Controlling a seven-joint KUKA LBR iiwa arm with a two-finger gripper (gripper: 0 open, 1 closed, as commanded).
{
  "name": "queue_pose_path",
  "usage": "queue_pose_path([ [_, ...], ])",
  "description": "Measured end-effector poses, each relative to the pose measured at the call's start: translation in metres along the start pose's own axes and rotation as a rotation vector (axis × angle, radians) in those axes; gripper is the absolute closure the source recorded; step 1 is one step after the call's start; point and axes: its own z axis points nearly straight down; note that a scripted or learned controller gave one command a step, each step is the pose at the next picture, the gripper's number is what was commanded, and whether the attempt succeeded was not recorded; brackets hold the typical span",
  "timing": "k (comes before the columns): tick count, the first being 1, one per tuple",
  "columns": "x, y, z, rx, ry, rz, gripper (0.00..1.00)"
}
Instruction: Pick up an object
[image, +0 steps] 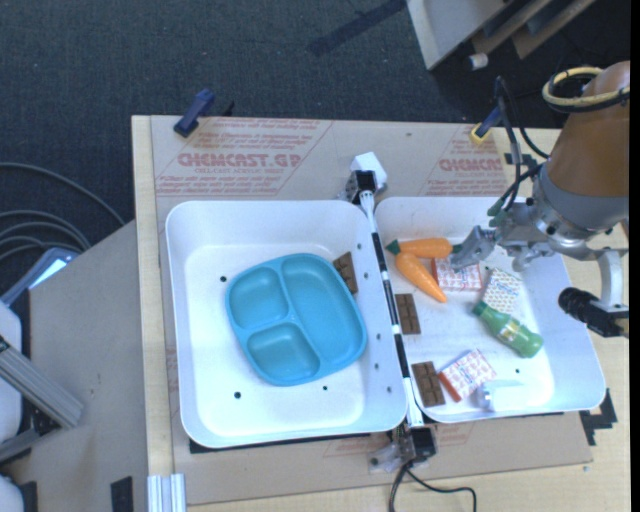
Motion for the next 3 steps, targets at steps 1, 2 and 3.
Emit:
queue_pose_path([
  [1,0.020,0.059,0.105,-0.008,0.000,0.000,0.00],
  [2,0.012,0.102,0.128,0.003,-0.003,0.002,0.00],
  [3,0.009,0.100,0.120,0.012,-0.006,0.005,1.00],
])
